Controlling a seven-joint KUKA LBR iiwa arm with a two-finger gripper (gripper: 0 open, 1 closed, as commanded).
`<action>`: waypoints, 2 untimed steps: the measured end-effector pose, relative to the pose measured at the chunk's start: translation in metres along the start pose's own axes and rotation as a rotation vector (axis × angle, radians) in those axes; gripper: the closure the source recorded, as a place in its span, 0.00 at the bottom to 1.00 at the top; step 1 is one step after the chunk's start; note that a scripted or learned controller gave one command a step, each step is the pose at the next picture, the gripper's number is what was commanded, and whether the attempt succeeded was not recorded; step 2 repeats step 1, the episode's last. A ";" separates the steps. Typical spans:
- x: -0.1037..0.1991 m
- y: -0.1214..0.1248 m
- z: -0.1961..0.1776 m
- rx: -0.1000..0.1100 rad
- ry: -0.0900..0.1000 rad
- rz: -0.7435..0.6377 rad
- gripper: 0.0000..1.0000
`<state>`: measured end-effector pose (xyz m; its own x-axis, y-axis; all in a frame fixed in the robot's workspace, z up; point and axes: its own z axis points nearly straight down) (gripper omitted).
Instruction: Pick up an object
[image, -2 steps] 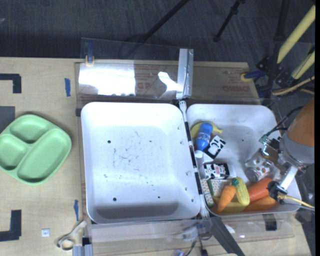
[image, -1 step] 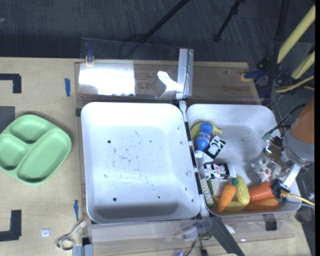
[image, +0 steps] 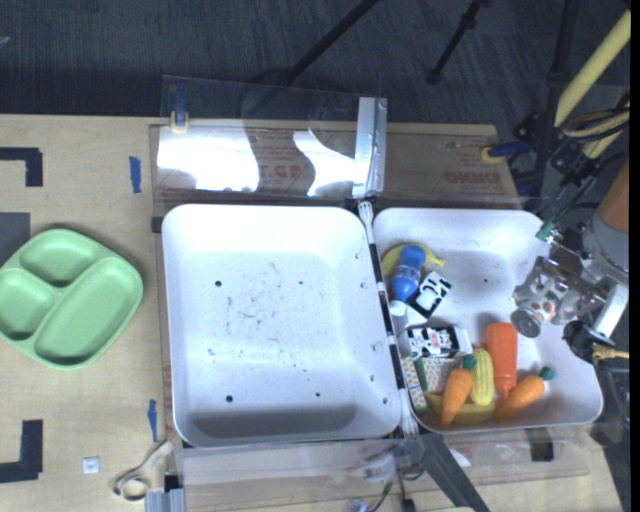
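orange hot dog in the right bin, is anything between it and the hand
Nothing visible does. The hand is at the right bin's right side, and the bare white floor lies between it and the orange hot dog. The carrots and corn crowd its far side, left and below.

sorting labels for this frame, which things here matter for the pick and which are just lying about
For the job:
- tool, over the right bin
- bottle
- carrots
- corn
- orange cylinder
- banana
- cards

Lying about:
- left bin
- green tray
- blue tape
- clear screen
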<state>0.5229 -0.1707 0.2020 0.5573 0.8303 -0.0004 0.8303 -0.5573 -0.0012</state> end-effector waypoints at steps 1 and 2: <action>0.001 0.000 -0.009 0.000 0.000 -0.002 1.00; 0.001 0.000 -0.009 0.000 0.000 -0.002 1.00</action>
